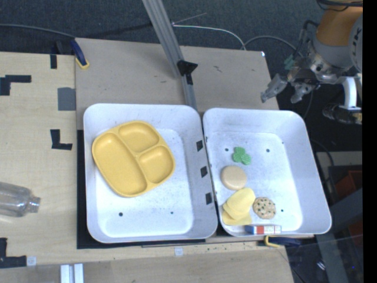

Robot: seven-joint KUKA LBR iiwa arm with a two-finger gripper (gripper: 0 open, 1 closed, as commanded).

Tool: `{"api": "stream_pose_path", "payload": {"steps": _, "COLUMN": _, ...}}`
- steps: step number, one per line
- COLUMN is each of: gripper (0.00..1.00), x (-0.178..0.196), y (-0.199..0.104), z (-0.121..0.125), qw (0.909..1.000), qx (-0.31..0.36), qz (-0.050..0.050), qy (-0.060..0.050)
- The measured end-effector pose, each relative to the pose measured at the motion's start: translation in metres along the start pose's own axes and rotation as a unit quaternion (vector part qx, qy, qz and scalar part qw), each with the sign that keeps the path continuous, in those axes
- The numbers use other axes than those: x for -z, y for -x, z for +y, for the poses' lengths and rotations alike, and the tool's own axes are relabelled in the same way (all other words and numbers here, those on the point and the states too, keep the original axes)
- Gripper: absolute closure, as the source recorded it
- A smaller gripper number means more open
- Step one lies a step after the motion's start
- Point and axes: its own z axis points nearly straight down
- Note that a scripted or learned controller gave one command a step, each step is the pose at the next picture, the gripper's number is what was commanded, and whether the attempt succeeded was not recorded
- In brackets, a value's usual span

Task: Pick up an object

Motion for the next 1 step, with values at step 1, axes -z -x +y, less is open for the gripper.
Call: {"api": "stream_pose_path", "payload": {"steps": 1, "gripper": 0.00, "x": -0.1290, "y": -0.0661, "z": -0.0192, "qw": 1.0000, "qx": 0.001, "qz": 0.002, "qy": -0.004}}
